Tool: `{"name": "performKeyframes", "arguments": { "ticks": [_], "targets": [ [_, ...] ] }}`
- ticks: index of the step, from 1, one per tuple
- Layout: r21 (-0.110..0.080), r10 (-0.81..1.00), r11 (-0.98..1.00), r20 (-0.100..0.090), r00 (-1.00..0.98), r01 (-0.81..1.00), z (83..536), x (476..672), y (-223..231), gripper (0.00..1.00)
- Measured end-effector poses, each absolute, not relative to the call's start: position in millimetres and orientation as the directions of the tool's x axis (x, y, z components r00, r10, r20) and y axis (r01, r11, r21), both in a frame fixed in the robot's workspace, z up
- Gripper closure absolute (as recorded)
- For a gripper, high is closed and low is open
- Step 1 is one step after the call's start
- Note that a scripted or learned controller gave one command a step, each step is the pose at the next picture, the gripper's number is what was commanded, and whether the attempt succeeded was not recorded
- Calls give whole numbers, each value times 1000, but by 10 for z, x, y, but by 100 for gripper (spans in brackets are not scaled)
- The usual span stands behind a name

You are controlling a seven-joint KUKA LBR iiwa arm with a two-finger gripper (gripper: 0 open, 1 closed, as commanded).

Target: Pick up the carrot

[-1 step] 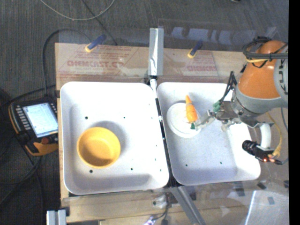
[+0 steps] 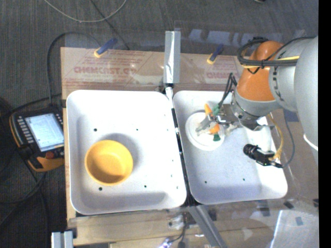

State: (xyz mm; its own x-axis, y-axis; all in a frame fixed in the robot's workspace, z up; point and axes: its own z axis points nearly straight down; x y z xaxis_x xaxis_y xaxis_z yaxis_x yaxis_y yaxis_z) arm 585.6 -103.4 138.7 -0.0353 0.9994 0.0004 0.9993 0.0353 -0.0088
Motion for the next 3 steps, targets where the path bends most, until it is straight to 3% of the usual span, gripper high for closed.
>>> {"name": "performKeyframes", "arguments": {
  "ticks": [1, 2, 3],
  "targets": [
    [10, 999, 46, -2, -46, 999, 1236, 6096, -1247, 0],
    [9, 988, 154, -8, -154, 988, 888, 6559, -1802, 0],
    [1, 988, 156, -9, -156, 988, 944, 6553, -1799, 100]
  ]
}}
